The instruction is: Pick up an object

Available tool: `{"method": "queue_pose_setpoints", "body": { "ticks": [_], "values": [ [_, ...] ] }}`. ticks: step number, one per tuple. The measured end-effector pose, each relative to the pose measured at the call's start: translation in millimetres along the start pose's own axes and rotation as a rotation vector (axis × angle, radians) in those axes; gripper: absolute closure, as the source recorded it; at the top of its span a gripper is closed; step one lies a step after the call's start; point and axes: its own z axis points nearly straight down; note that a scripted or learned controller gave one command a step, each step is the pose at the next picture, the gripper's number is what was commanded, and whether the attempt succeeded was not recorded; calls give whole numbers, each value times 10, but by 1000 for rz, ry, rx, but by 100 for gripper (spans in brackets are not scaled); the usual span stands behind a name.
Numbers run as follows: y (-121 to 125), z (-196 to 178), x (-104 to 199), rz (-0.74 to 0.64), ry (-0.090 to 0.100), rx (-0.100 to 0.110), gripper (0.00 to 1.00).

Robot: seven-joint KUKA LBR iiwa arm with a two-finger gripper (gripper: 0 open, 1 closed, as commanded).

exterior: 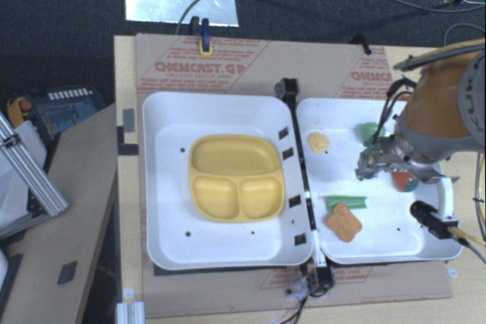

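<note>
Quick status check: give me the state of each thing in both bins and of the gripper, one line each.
yellow divided tray: flat in the left bin, nothing in its compartments.
pale yellow piece: lying loose in the right bin, near its top left.
green strip: lying flat, just above the orange-brown piece.
orange-brown piece: lying loose, untouched.
green object: partly hidden behind the arm.
red object: partly hidden under the wrist.
gripper: low over the right bin; grasp unclear.

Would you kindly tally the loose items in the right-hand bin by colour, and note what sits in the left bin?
Green: 2, a flat strip and a piece partly behind the arm
Orange-brown: 1
Pale yellow: 1
Red-orange: 1, partly hidden
Right bin total: 5
Left bin: 1 yellow divided tray
</note>
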Motion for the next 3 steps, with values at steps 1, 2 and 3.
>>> {"method": "queue_pose_setpoints", "body": {
  "ticks": [1, 2, 3],
  "values": [
    [21, -437, -3, -1, 0, 0, 100],
    [-2, -381, 585, -6, 3, 6, 100],
    [-86, -356, 1169, -7, 4, 6, 100]
  ]
}}
